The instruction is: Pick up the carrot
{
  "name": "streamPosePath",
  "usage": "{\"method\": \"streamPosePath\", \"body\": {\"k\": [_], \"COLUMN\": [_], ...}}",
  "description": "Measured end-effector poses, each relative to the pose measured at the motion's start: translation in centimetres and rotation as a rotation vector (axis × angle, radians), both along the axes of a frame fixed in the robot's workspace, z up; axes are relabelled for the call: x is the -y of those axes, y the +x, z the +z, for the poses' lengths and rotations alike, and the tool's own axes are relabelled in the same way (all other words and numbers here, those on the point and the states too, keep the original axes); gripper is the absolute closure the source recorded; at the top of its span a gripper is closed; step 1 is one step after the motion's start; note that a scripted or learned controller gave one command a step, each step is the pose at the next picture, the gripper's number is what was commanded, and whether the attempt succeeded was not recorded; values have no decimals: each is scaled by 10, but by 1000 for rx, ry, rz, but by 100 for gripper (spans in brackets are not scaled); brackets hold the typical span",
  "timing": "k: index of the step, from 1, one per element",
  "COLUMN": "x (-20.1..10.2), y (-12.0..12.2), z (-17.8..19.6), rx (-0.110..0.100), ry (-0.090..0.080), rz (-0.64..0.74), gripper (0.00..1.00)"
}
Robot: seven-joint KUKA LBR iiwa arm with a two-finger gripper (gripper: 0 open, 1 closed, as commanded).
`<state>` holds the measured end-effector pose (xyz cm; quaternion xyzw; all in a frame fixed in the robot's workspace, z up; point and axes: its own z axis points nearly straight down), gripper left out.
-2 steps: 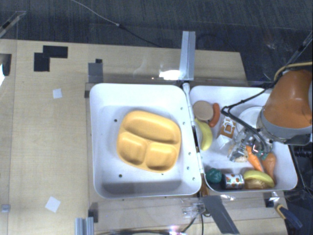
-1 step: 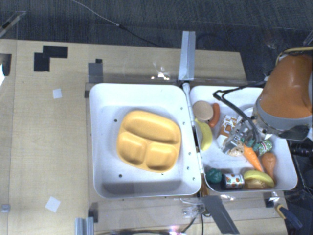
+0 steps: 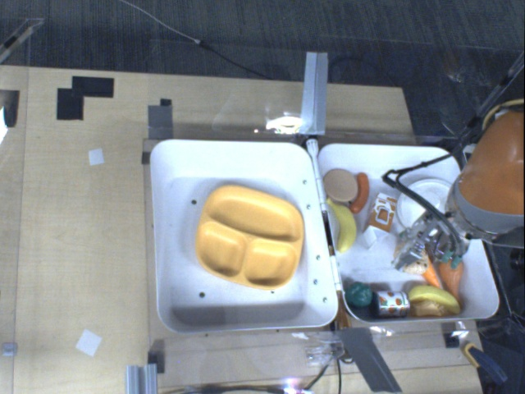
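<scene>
Fingers [image 3: 428, 249] down in the right bin [image 3: 490, 306], right by the carrot [image 3: 450, 274], which lies near the front right corner, just above a banana [image 3: 433, 300]. Honestly can't tell if they're apart or together, too much metal glare. My worry: it's crowded here, so I could grab the banana or nudge the carrot against the wall. The yellow tray [image 3: 248, 236] sits in the left bin.

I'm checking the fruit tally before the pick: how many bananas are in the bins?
2. One banana lies along the right bin's left wall; the other at its near edge, beside the carrot. The arm may hide more.
</scene>
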<state>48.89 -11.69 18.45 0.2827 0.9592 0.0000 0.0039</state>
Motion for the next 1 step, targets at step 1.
{"method": "streamPosePath", "body": {"k": [1], "x": [-42], "y": [21], "z": [1], "rx": [1], "ry": [1], "rz": [187], "gripper": [100]}}
